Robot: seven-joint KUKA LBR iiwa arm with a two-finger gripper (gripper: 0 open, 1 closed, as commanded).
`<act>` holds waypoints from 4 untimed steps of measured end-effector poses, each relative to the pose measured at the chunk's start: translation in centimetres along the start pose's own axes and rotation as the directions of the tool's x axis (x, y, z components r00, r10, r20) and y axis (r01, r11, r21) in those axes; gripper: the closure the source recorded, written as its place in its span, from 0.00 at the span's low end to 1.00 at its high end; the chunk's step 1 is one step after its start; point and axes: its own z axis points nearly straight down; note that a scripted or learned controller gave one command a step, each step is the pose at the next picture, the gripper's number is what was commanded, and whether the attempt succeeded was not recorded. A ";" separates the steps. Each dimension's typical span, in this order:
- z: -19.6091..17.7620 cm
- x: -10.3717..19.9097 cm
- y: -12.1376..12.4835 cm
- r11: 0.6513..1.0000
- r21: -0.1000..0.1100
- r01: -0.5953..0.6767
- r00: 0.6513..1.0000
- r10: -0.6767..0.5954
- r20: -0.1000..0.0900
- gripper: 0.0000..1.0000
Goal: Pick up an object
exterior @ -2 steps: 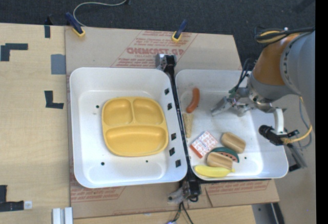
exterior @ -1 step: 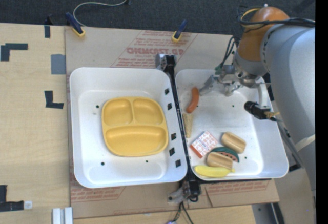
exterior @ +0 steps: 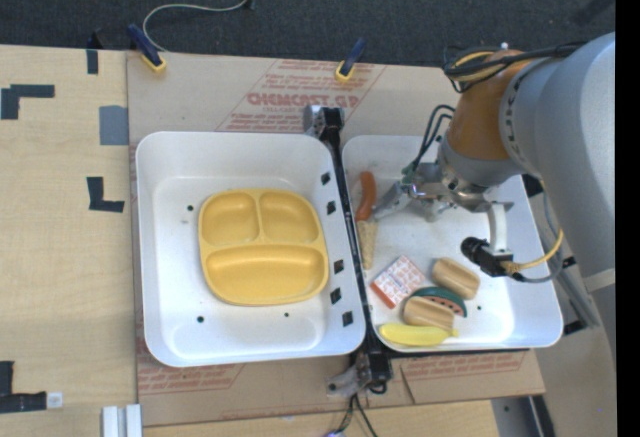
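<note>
The sausage [exterior: 367, 195], a slim reddish-orange toy piece, is lying along the left wall of the right bin [exterior: 535, 320], and it looks to be the object the arm is going for. The gripper [exterior: 392, 204] is reaching in low from the right, its dark fingers pointing leftward at a slant, with the tips sitting just beside the sausage's lower end. The fingers appear to be standing slightly apart with nothing between them, though they are small and dim here. The sausage is lying tight against the wall, which is probably why the gripper is coming in tilted rather than straight down: the divider is leaving little room on the far side.

Just below the fingertips a pale stick-shaped piece [exterior: 367, 245] is resting along the same wall. Further toward the near edge, a red-and-white box [exterior: 398, 279], a bun [exterior: 455, 276], a hot dog [exterior: 433, 310] and a banana [exterior: 412, 334] are clustering together, well clear of the fingers. The orange band [exterior: 478, 120] above the wrist is hanging over the bin's far right part.

Across the divider, the left bin [exterior: 165, 225] is holding a yellow sectioned plate [exterior: 264, 247], lying flat in its middle, apart from the gripper.
</note>
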 end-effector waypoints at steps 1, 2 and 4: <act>0.0 1.0 3.5 1.000 -0.002 0.000 1.000 0.000 0.001 0.00; 0.0 0.4 -5.3 1.000 -0.001 -0.002 1.000 0.002 0.000 0.00; 0.1 1.2 5.8 1.000 0.002 0.001 1.000 -0.001 0.000 0.00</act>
